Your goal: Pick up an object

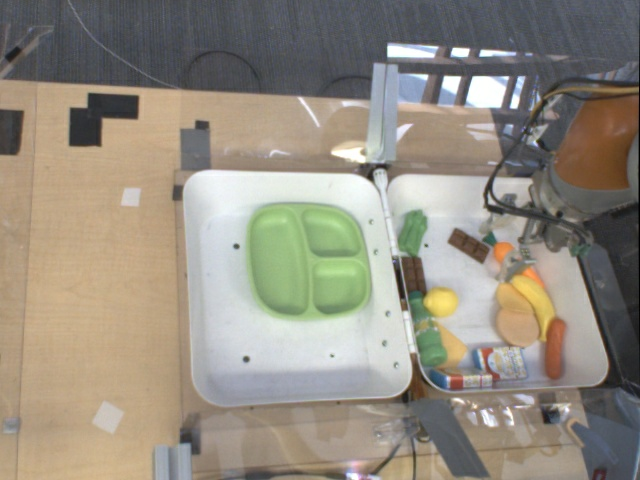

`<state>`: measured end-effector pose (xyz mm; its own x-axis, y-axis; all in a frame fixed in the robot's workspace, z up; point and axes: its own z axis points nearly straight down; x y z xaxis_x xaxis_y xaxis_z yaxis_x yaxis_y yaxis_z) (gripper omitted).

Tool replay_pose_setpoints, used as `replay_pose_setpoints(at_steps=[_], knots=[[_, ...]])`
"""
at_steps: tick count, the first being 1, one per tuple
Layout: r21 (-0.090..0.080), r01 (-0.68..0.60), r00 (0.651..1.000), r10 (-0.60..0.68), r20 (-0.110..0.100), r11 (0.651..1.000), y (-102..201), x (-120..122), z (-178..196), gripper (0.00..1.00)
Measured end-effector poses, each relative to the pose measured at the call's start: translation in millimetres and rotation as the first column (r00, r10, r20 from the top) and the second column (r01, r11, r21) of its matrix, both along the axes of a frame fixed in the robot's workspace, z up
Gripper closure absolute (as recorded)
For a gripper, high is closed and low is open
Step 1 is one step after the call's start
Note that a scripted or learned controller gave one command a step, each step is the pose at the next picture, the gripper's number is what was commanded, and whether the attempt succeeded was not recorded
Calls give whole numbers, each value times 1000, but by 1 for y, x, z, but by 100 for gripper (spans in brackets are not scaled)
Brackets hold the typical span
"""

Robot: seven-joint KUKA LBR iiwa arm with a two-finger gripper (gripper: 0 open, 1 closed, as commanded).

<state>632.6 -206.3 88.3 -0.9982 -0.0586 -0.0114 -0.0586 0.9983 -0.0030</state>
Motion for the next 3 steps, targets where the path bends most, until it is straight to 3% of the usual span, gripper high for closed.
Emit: replay_pose_setpoints(at_steps=[2,3], knots=[[-1,-60,998,60,2,998,1,-66,1,0],[0,39,999,-39,4,999,35,-58,2,0]])
